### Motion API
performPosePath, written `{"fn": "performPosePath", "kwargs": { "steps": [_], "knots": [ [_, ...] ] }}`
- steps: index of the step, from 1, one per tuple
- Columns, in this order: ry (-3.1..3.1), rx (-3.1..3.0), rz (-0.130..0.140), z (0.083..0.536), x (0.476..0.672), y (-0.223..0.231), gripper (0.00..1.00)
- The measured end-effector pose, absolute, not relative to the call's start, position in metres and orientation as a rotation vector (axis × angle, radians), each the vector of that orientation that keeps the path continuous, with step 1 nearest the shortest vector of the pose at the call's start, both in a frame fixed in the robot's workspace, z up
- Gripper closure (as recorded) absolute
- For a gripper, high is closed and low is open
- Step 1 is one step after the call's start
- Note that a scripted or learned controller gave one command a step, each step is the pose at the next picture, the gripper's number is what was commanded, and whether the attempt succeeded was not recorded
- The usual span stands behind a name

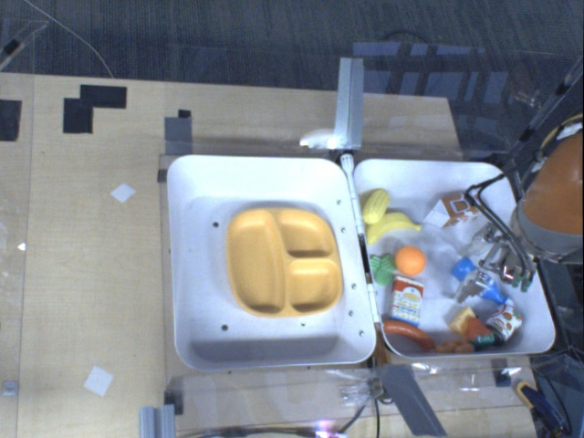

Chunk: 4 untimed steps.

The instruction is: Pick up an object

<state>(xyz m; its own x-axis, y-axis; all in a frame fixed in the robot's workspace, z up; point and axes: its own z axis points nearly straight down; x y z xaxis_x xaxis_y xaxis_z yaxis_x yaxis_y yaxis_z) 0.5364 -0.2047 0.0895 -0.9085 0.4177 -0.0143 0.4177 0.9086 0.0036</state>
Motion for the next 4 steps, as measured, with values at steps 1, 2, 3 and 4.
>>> {"fn": "performPosePath", "kwargs": {
  "steps": [1,2,3,4],
  "knots": [
    [2.974,0.955,0.0,0.221,0.517,-0.206,0.0],
    [2.957,1.049,0.0,0.161,0.488,-0.202,0.0],
    [3.038,0.739,0.0,0.089,0.558,-0.176,0.0],
    [2.91,1.157,0.002,0.121,0.573,-0.206,0.0]
  ]
}}
